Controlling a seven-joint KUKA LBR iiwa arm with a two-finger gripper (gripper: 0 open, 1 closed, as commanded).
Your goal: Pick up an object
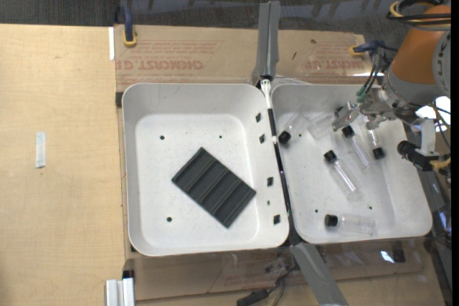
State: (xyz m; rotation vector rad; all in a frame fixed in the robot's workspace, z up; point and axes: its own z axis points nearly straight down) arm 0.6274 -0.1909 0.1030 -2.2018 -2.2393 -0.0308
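Camera view shows the gripper (367,113) low over the right bin (401,226), above clear tubes (343,172) with black caps scattered there; whether its jaws are open cannot be told; a dark ridged block (214,187) lies in the left bin (143,240).

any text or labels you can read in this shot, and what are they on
"CHEMCO71": red print on the left cardboard sheet, upside down; that reading is uncertain.
A smaller red line under it: too blurred to read.
Red print on the right cardboard sheet: mostly hidden and blurred, not readable.
Ridged black pad in the left bin: no text.
Clear vials in the right bin: no label readable.
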